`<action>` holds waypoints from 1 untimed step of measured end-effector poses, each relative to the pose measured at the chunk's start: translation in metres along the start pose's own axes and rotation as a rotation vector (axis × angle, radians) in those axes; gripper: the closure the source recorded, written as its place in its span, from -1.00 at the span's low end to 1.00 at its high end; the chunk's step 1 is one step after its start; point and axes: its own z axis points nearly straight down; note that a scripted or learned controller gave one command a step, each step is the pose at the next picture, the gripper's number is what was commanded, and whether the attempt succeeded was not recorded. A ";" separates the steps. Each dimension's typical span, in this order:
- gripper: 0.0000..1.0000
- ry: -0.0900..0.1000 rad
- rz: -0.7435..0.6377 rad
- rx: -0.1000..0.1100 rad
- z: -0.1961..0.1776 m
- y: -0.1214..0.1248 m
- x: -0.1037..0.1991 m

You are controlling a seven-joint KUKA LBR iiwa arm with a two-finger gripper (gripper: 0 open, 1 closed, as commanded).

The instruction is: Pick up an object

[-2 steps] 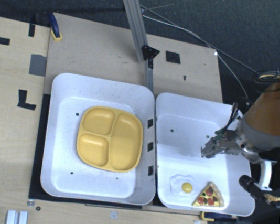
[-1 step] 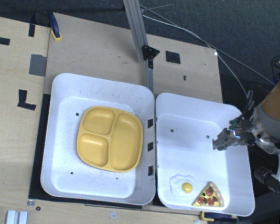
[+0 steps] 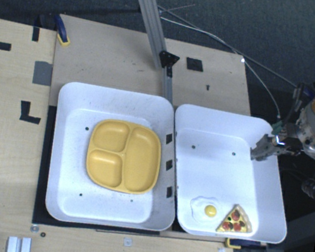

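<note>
So the setup here: two white bins side by side, and I'll use the right bin (image 3: pixel 236 135) as my reference for everything. The gripper (image 3: pixel 263 148) sits right at the right bin's far right rim, up near its top corner, low and close to the wall. It's small and dark in this shot, so I honestly can't tell if it's open or closed, and I can't see anything in it.

Stuff worth grabbing: a toy fried egg (image 3: pixel 206 209) and a toy pizza slice (image 3: pixel 235 220), both down in the right bin's near corner, just beside each other, the pizza closer to the right wall. The left bin (image 3: pixel 66 137), on the other side of the right bin's left wall, holds a yellow divided plate (image 3: pixel 124 156) sitting about in its middle.

My take on doing this well: the egg and pizza are the nearest options, but both are flat and low, so the gripper probably needs to come straight down and get right to the bin floor or it'll close on air. The pizza is tucked near the wall and rim, which looks risky for clipping. I'd go for the egg, approaching from the open middle of the right bin. The plate's raised rim might be an easier pinch, but it's a longer reach across.

Labels or writing: none I can read anywhere.
</note>
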 end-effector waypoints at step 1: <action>1.00 0.002 -0.003 0.006 0.018 -0.004 0.052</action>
